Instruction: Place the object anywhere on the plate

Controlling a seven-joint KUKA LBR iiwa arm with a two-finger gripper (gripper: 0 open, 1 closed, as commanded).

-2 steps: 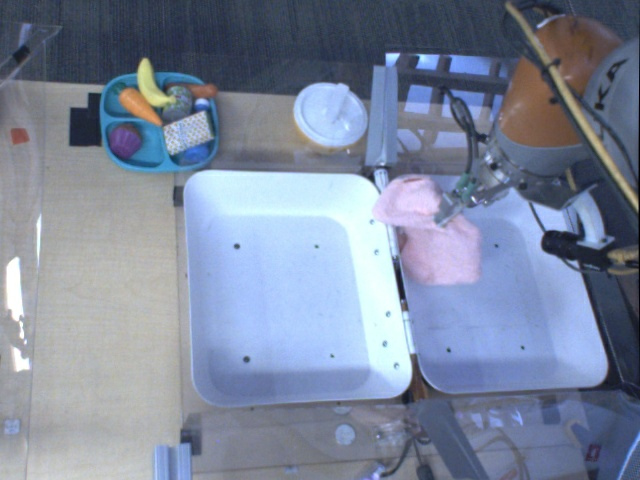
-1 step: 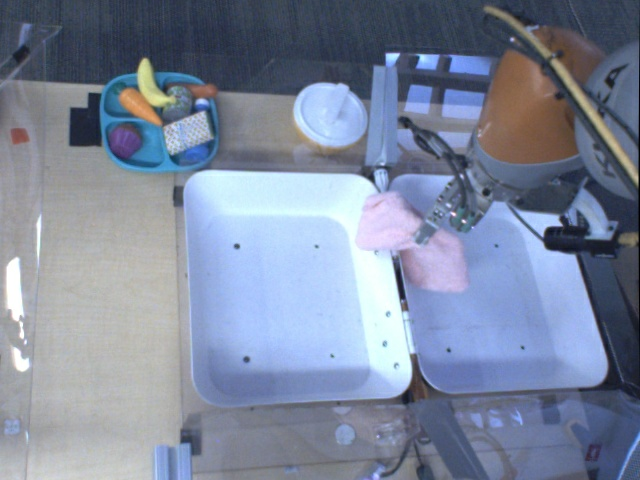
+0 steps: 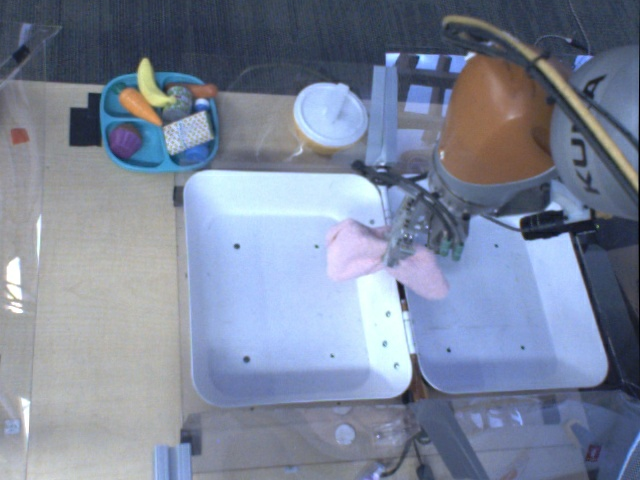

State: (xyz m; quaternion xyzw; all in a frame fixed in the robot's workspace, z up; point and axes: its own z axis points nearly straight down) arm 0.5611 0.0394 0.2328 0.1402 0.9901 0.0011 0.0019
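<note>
My gripper (image 3: 405, 236) pinches a pink cloth (image 3: 362, 252) above the bins.
The cloth drapes across the seam between the left bin (image 3: 240, 298) and right bin (image 3: 520, 338).

Soft pink cloth (image 3: 372, 251) (matt) over smooth white plastic bins (image 3: 250, 298).

Light was bright and even from overhead. The two shallow white plastic bins (image 3: 290, 368) were near blown out, with soft shadows along their walls. Glare streaked the pale wooden counter (image 3: 90, 298). Focus was slightly soft throughout.
</note>
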